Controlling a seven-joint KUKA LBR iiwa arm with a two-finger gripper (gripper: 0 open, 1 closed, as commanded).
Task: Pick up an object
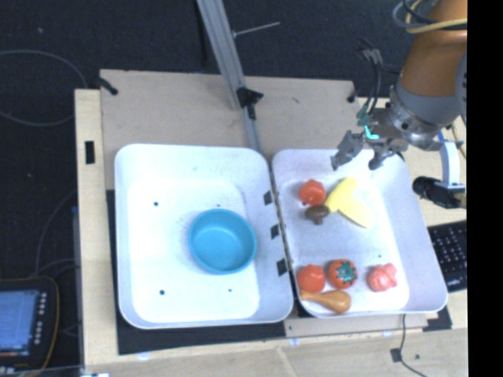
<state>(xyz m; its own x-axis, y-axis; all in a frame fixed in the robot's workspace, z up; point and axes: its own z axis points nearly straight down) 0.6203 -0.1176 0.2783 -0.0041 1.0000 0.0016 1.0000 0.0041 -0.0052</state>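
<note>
- The jaws (361,154) stood spread apart with nothing between them, hanging over the far end of the right bin (409,210).
- Just below them lay a yellow wedge-shaped object (350,201), touching nothing of the arm.
- Beside the wedge sat a red tomato-like piece (312,192) and a small brown piece (317,214).
- At the near end of that bin lay a pear-shaped orange object (328,300), two more red pieces (311,276) and a pink one (381,277).
- A blue bowl (222,241) sat in the left bin (157,179) on the surface (173,108).
</note>
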